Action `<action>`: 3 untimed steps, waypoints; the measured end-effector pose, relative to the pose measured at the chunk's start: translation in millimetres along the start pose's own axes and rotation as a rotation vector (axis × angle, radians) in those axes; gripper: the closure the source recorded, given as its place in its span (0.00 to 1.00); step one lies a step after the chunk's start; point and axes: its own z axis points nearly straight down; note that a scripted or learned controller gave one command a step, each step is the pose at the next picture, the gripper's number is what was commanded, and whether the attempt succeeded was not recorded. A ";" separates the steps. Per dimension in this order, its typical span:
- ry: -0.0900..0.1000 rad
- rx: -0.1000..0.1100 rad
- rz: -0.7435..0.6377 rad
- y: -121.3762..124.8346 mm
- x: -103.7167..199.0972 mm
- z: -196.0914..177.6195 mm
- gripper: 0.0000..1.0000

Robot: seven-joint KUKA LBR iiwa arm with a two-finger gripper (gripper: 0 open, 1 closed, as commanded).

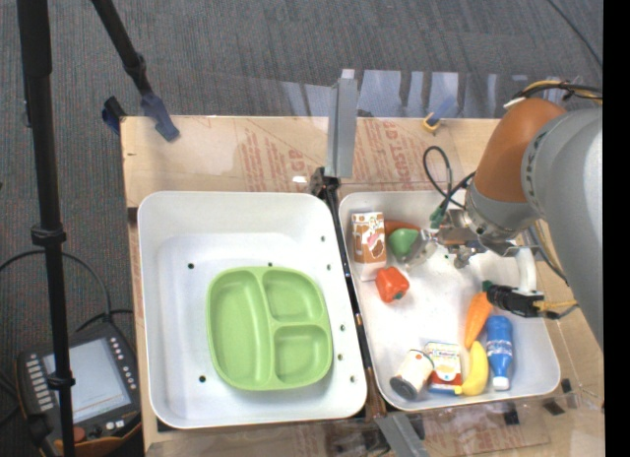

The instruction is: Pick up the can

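1. The gripper (pixel 440 241) sits low over the back part of the right bin (pixel 512 204). I cannot tell if it is open or closed, or if it has anything in it.
2. The big grey arm (pixel 566 189) with its orange band (pixel 512 155) comes in from the right side.
3. Just to the left of the gripper is a green round thing (pixel 403 241). It looks like it touches the gripper or is very close.
4. Left of that stands a small brown and white carton (pixel 368 238), by the bin's left wall.
5. A red-orange toy (pixel 391 284) lies just in front of the carton.
6. The can (pixel 412 374) lies on its side near the front of the right bin, well apart from the gripper.
7. Right beside the can is a small box with red on it (pixel 444 364), then a banana (pixel 476 371).
8. A blue bottle (pixel 499 347) and a carrot (pixel 476 315) lie near the banana.
9. The left bin (pixel 177 248) holds a green plate (pixel 269 327) with three parts.
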 end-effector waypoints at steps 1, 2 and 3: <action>0.005 -0.021 0.399 -11.0 -11.8 -3.1 0.00; 0.014 -0.021 0.478 19.2 -39.4 -5.1 0.00; 0.010 -0.019 0.908 15.9 21.5 -4.0 0.00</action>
